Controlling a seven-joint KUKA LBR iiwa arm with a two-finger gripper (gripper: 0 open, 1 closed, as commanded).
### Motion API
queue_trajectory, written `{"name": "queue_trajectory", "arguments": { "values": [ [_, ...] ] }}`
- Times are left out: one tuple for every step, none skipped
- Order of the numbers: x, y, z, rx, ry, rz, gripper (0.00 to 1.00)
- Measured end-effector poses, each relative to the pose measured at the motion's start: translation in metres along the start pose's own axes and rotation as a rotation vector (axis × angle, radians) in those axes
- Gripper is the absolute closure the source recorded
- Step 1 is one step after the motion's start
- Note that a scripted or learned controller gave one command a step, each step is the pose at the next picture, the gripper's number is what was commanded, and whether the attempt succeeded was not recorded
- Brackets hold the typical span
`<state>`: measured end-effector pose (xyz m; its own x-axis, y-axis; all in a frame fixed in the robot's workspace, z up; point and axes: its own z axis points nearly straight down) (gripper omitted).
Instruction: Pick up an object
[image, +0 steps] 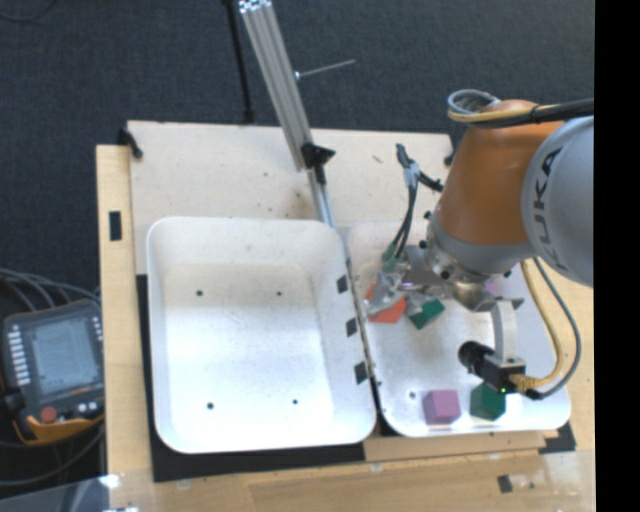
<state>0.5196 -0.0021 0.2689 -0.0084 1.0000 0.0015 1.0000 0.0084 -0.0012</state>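
I see an orange block (388, 311) and a dark green block (427, 314) lying close together in the right bin (530, 345), just below the gripper (405, 285); I cannot tell how it is set. A purple cube (440, 405) and a green cube (488, 402) sit near the front rim. The arm (505, 185) hides the bin's rear.

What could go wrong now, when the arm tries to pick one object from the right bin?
1. The orange object and the green object lie close together under the claw, so it may push both and lift neither.
2. They lie near the right bin's left wall, which the claw might strike.
3. The cable hangs above the purple block and could snag.
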Motion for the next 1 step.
{"name": "queue_trajectory", "arguments": {
  "values": [
    [0.0552, 0.0172, 0.0121, 0.0, -0.001, 0.001, 1.0]
  ]
}}
